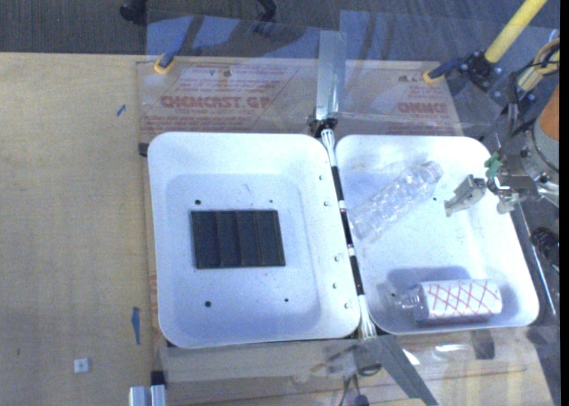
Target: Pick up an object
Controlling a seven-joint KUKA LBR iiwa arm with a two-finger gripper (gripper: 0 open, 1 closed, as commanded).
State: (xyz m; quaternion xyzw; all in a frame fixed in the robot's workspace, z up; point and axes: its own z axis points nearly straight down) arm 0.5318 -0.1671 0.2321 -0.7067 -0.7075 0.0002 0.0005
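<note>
Even, cool overhead light, white bins [240, 151] bright with a bluish cast, soft shadow beneath the bottle with the red lattice label [449, 299], glare on clear panels [227, 84] at the far side, floor dim, slightly soft focus throughout

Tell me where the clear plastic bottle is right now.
The clear plastic bottle lies slanted in the upper part of the right bin, near the divider between the bins, with the gripper just right of it and the red-patterned bottle below.
</note>
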